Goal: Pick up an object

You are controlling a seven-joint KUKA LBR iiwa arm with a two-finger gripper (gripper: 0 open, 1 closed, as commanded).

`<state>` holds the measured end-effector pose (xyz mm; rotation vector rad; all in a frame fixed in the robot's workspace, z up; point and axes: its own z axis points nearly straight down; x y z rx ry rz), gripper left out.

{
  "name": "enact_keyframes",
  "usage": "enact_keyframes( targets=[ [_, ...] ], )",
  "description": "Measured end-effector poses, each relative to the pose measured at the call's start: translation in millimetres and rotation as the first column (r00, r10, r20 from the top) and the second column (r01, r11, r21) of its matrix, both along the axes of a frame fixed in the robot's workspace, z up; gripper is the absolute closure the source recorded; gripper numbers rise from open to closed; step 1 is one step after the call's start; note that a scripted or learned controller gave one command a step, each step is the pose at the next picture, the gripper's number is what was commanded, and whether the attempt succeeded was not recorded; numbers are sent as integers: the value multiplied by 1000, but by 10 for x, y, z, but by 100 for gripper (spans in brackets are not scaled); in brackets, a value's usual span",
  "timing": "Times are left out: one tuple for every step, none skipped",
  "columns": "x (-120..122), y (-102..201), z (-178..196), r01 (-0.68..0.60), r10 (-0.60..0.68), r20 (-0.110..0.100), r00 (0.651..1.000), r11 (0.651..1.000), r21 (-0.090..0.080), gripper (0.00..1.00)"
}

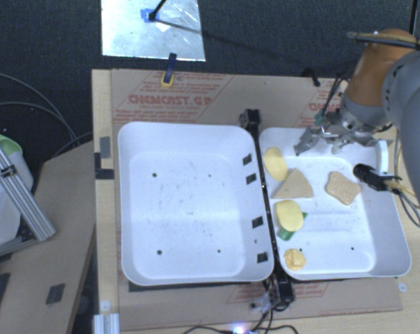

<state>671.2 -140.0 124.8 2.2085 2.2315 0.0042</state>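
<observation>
The jaws of the gripper are seen spread, empty, above the right bin. The toast, judged light and stiff, is best pinched across its edges.

White bins, yellow lemon, tan bread slice, green-edged yellow piece

A single fixed camera looks down at a slant from above my bench, far enough back to take in both white bins, while my arm enters from its right.
</observation>
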Motion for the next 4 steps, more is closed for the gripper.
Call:
enact_keyframes(
  targets=[
    [-730,556,534,4,-4,-7,1000,1000,0,0],
    [-1358,1090,1247,4,-4,-4,1000,1000,1,0],
    [-1855,1464,2389,2,-2,2,1000,1000,0,0],
    [-1829,1449,2466,1,-1,4,1000,1000,0,100]
  ],
)
